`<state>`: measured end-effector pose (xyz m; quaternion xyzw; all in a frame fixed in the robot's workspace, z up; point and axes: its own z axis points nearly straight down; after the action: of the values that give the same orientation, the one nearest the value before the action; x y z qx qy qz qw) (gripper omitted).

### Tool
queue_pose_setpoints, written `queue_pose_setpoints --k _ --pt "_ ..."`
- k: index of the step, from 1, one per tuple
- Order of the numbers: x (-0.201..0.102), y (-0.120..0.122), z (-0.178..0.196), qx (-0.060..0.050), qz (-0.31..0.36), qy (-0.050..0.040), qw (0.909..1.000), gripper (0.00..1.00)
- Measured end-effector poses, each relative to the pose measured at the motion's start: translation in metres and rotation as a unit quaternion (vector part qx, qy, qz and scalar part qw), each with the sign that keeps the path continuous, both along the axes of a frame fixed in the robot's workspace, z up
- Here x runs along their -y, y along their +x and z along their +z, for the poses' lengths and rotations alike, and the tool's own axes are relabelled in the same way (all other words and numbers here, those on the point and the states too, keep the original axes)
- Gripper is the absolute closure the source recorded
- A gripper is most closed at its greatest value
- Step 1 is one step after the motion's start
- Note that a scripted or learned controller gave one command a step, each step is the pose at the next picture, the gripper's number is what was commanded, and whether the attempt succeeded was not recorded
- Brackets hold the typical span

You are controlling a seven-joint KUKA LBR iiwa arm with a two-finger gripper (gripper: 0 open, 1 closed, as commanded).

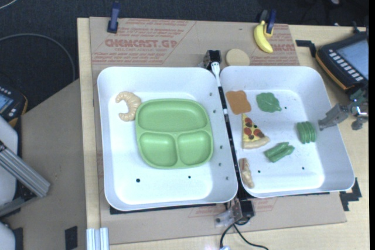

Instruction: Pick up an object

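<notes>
Bench (176, 32) carries two white bins; right bin (334, 152) holds toy food, a green ridged piece (306, 132) near its right wall; gripper (330, 119) just right of that piece, grip state hard to tell

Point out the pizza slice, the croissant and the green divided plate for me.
pizza slice (253, 132): camera view, middle of its topping face.
croissant (128, 105): camera view, middle of its curved body.
green divided plate (173, 115): camera view, floor of its large upper compartment.
</notes>
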<state>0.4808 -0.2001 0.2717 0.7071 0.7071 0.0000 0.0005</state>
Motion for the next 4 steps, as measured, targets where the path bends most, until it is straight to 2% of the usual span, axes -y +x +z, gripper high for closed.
queue_pose_setpoints --k 1,2,3,4 --pt "-0.062 0.002 0.112 0.007 0.004 -0.0005 1.0 0.0" --pt "-0.104 0.0 0.239 0.009 0.003 -0.0006 0.9999 0.0" --pt "-0.101 0.0 0.241 0.003 0.001 -0.001 1.0 1.0" --pt "-0.102 -0.002 0.147 -0.005 -0.001 0.0009 1.0 1.0"
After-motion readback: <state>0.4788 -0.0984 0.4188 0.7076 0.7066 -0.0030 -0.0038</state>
